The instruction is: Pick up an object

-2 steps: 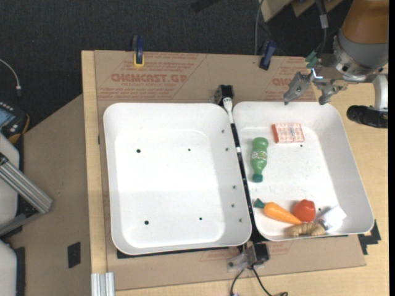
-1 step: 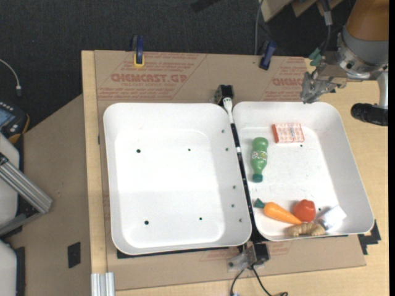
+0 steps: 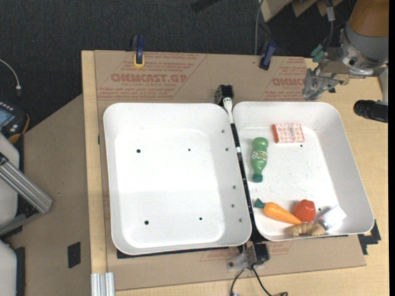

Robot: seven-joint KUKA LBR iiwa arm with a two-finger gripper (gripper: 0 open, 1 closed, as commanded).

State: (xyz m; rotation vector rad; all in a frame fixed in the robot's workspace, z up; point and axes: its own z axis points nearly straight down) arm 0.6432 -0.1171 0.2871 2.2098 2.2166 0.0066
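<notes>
At the right bin's (image 3: 349,165) near edge lie a toy carrot (image 3: 279,212) and tomato (image 3: 303,209), while the hand (image 3: 316,86) hangs beyond the far rim, its grip impossible to tell, so any pick lies toward the camera.

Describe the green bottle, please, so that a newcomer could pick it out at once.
Look in the right-hand bin, along its left wall. The green bottle lies on its side there, above the carrot. It is the only green thing and bears a pale label.
</notes>
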